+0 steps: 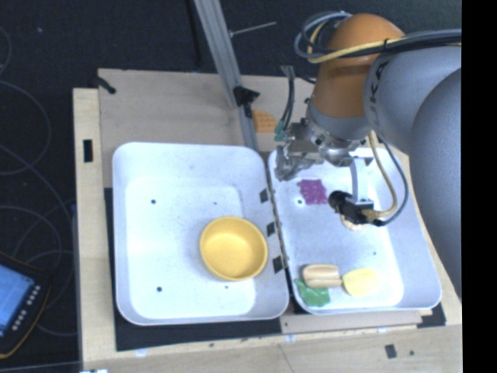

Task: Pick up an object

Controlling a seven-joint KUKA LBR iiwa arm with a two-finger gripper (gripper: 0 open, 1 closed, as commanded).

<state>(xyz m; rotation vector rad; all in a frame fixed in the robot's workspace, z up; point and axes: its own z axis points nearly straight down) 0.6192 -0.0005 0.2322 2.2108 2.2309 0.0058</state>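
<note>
At the far left edge we see the corner of a dark handheld tablet with a lit blue screen (14,300) lying on the black floor among thin cables; no writing on it can be read. Next comes the pale wooden bench (93,208) carrying the two trays. In the left-hand shallow white plastic bin (147,185) sits a round yellow bowl (233,248), upright and open to us, toward the bin's near right quarter. A slanted grey metal rail (221,53) runs down from the top of the frame to the seam between the two bins.

In the right-hand shallow white bin (411,278) we find a small flat purple piece (313,191) near the far end, and along the near wall a tan cylindrical block (321,275) lying on its side, a green scrap (311,294) just under it, and a rounded pale yellow lump (361,281) just beside it to the right. The grey arm with its orange wrist band (353,61) reaches in from the right, and its metal two-finger gripper (289,162) hangs over the far left corner of this bin, near the purple piece. We cannot tell how the pincer stands, nor whether it has hold of anything. We can read no brand or label anywhere.
</note>
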